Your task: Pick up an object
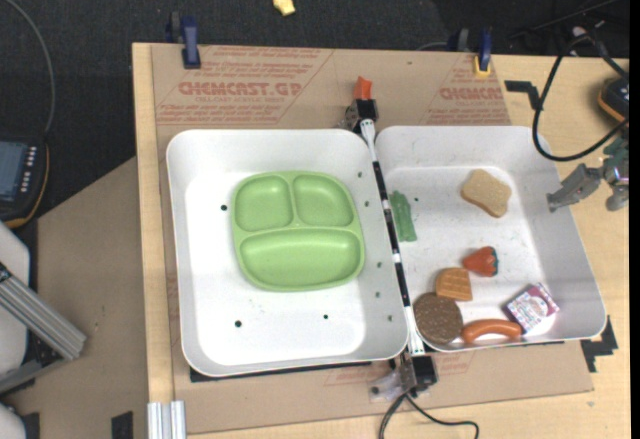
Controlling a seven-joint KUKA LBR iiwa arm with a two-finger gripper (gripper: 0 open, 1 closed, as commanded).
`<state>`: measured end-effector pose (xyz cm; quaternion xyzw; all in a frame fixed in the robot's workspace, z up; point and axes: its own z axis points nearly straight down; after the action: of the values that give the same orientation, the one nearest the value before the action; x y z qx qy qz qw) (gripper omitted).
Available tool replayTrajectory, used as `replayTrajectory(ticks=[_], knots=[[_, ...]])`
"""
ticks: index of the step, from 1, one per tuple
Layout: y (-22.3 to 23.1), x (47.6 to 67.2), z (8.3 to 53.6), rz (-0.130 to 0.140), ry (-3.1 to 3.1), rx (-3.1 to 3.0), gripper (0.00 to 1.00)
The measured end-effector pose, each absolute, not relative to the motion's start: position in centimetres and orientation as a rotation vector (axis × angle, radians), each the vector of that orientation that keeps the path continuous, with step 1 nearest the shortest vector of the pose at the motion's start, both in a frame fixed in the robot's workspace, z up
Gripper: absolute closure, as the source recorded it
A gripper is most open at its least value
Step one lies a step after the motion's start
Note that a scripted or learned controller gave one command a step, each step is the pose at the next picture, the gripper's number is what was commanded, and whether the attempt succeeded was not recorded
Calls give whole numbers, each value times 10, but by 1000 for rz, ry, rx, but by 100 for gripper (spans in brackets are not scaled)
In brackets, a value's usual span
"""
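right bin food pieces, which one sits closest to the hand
The tan bread slice, at the far end of the right bin. It lies nearest the hand at the bin's right rim; the red piece, sausage and others lie further toward the near end.

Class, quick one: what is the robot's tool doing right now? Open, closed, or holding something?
Tool: at the right bin's outer edge, holding nothing visible; whether it is open or closed cannot be told.
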<state>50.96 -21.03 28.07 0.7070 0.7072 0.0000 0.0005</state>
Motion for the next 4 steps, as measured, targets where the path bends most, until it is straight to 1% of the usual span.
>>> replayTrajectory(ticks=[1,2,3,4], knots=[[-141,514,162,-5,2238,2223,0],[-170,516,80,-4,2222,2226,0],[-170,518,95,2,2218,2219,100],[-209,573,193,8,2211,2208,100]])
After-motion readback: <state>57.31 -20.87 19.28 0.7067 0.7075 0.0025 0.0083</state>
